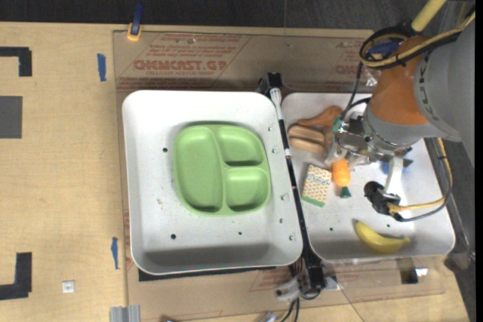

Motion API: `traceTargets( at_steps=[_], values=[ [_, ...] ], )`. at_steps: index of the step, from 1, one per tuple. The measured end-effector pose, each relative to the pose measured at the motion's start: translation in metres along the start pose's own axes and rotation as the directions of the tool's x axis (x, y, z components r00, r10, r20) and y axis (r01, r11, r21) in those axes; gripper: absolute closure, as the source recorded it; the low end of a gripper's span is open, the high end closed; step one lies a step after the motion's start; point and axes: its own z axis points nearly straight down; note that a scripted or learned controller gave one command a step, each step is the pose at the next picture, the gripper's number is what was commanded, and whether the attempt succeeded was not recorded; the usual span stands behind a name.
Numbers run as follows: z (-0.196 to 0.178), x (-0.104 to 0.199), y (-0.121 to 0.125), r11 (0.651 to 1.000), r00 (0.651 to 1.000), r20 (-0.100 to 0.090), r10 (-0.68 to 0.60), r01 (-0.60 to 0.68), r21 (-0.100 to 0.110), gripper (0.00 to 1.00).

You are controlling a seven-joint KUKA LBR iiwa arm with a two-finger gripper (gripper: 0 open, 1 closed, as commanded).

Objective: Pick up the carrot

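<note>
One small orange carrot with a green tip, in the right-hand shallow white bin, roughly mid-bin, nearer its left wall than its right. It sits directly under the arm's two-finger gripper; whether the gripper is clamped on it or merely above it cannot be told from this angle.

Touching or just beside the carrot on its left: one pale square sponge-like block with coloured speckles. Toward the bin's far-left corner: one tan hot-dog bun shape, with one brown rounded piece just behind it. Near the bin's front edge: one yellow banana. A black cable fitting hangs right of the carrot.

Grey arm with orange band covers the bin's far-right corner. Open floor lies in the front-left part of this bin, between the block and the banana.

Left-hand white bin: one green sectioned plate, three compartments, centred, bare margin all round. Two bins counted, side by side, walls meeting.
</note>
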Motion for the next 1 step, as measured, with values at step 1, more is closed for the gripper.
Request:
traceTargets(
  at_steps=[1],
  values=[
    [-0.0876,0.1053,0.0323,0.998,0.998,-0.01,0.061,-0.061,0.012,1.0]
  ],
)
